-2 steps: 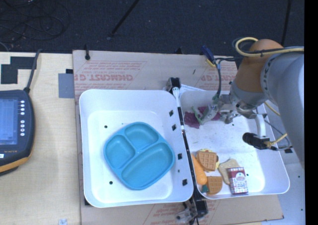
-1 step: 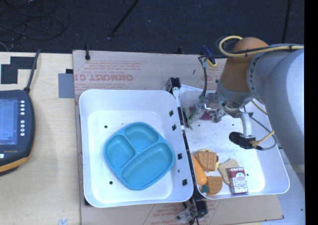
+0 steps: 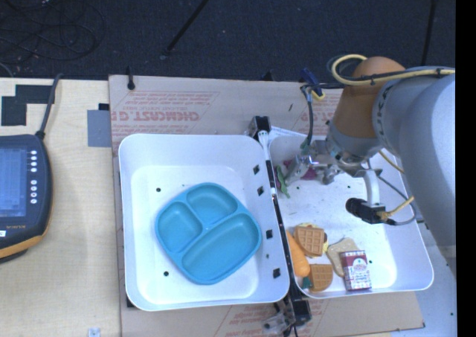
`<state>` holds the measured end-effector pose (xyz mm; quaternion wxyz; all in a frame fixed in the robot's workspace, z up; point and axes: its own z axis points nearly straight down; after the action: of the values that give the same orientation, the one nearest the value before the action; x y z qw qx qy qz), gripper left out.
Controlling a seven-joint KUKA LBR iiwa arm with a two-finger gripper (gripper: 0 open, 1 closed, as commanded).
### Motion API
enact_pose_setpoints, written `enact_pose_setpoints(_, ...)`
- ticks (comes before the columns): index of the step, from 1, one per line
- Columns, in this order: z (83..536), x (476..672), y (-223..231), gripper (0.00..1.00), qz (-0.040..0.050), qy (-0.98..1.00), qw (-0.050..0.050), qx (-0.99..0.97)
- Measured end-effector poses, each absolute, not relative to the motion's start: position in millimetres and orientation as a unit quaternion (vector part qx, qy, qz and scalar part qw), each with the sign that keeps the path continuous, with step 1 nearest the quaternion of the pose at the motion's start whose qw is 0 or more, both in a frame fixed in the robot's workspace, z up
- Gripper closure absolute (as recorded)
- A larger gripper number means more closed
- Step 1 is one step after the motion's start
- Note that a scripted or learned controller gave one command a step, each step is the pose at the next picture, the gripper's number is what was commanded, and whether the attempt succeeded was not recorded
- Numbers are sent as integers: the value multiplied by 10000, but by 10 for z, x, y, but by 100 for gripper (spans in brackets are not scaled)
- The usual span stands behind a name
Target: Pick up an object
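**Arm low over the right bin, near its far-left corner**

The grey arm [image 3: 416,127] reaches in from the right, its orange band [image 3: 364,105] above the wrist. Its hand [image 3: 316,168] sits low in the right bin [image 3: 416,272], close to the divider between the two bins. Whether the hand is released or clenched cannot be told; the parts at its tip blur together with small items beneath it.

Just beside the hand, against the bin's left wall, lies a small cluster of green and pinkish things [image 3: 286,175], too small and indistinct to identify. It cannot be told whether the hand touches them.

The other objects lie together at the near end of the right bin, well apart from the hand. A waffle-like square [image 3: 310,239] lies beside an orange carrot-shaped piece [image 3: 297,256] that runs along the left wall. Below them rests a round tan cookie-like piece [image 3: 321,277]. To the right, a slice of bread [image 3: 341,250] lies under a small red box [image 3: 356,270].

The left bin [image 3: 141,172] holds a blue divided plate [image 3: 208,233] with three compartments, lying flat near the middle.

On the surface [image 3: 74,268] at far left sits a control pendant [image 3: 18,187] with a screen.
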<state>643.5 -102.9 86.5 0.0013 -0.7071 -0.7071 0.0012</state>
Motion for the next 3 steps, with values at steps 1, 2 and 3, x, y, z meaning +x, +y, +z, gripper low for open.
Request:
enact_pose_setpoints(1,869,6434,-961,0,18,-7072,7,-7070)
enact_pose_setpoints(2,866,6433,-1267,0,15,-7067,8,-7075)
enact_pose_setpoints(3,868,5197,-979,0,23,-7064,46,-7078)
